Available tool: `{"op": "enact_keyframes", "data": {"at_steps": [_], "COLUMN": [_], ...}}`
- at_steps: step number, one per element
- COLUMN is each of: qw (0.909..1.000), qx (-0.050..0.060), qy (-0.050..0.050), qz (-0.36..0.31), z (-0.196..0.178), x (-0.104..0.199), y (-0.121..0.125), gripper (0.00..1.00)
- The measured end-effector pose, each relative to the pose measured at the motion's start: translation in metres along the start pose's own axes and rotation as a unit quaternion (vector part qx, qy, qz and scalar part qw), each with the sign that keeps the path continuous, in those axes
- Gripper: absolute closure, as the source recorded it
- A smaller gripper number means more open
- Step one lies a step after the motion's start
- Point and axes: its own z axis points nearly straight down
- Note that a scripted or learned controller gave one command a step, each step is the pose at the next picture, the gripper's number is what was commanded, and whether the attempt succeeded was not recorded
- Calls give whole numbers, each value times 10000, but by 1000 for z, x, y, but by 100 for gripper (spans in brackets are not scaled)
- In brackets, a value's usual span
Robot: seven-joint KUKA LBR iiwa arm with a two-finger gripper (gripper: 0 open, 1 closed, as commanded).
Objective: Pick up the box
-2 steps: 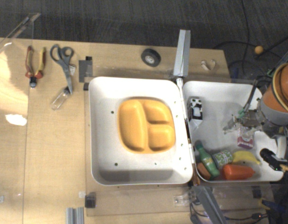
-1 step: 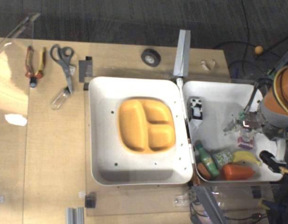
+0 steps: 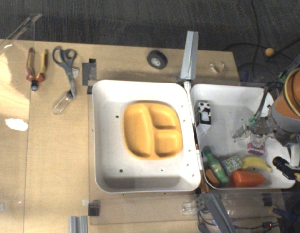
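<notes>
A small black-and-white box (image 3: 203,113) lies in the right bin (image 3: 227,98), against its left wall near the back. My gripper (image 3: 255,128) hangs low at the right side of that bin, well to the right of the box and apart from it. Just under the gripper sits a small pink-and-white packet (image 3: 256,145). The grey arm with its orange band (image 3: 291,101) comes in from the right edge.
Along the right bin's front lie a green bottle (image 3: 215,165), a green can (image 3: 232,163), a banana (image 3: 257,164) and a red-orange item (image 3: 247,178). The left bin (image 3: 106,130) holds a yellow divided tray (image 3: 152,129). Scissors (image 3: 67,64), pliers (image 3: 35,67) and a tape roll (image 3: 157,59) rest on the bench.
</notes>
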Motion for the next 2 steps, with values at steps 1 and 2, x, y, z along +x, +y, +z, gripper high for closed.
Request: {"op": "enact_keyframes", "data": {"at_steps": [1,2], "qw": [9996,9986], "qx": [28,28], "qy": [0,6], "qz": [-283,-519], "z": [0,1], "x": [-1,-4], "y": [5,5], "gripper": [0,0]}}
